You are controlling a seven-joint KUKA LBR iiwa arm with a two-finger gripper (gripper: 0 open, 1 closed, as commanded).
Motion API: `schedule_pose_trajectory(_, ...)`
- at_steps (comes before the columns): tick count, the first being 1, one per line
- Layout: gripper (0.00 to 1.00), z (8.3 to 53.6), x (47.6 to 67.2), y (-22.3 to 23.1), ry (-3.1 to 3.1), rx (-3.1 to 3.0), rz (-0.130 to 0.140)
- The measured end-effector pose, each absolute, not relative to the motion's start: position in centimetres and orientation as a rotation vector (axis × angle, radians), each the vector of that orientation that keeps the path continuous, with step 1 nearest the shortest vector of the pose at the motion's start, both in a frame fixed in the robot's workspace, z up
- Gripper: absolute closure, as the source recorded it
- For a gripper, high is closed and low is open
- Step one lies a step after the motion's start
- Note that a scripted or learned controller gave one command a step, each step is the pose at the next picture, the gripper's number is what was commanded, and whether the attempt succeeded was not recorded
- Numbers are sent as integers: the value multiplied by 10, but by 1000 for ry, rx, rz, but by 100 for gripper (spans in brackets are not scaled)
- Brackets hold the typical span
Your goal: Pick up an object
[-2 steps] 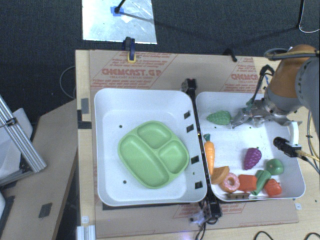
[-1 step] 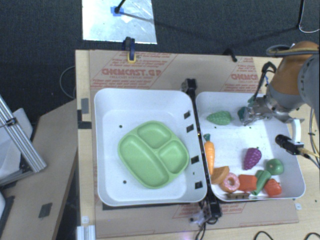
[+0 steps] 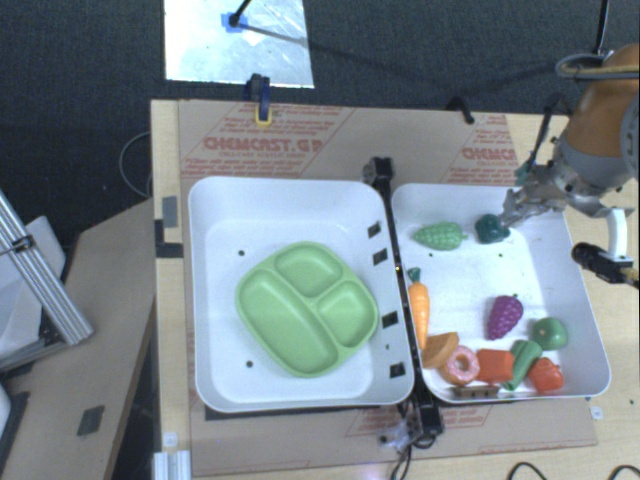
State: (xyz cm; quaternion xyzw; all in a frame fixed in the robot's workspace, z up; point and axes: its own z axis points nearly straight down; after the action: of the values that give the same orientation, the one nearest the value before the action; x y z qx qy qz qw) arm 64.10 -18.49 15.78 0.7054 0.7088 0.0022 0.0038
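Note:
My gripper [image 3: 519, 206] hangs over the far right part of the right bin [image 3: 575, 298], just right of a dark teal toy [image 3: 490, 229]. A light green bumpy toy [image 3: 439, 235] lies left of that. Nearer the front lie an orange carrot [image 3: 419, 308], purple grapes [image 3: 504, 315], a green round toy [image 3: 548, 332], a pink donut [image 3: 462, 366] and red and orange pieces [image 3: 494, 364]. Nothing shows between the gripper's fingers.
The left bin [image 3: 215, 268] holds a light green divided plate [image 3: 305, 308]. A black clamp [image 3: 381, 171] sits at the far join of the bins. The arm's grey and orange body [image 3: 600, 128] rises at the right edge.

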Motion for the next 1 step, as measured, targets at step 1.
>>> schedule_pose_trajectory(1,100,209,634,-183,2222,2211,6)
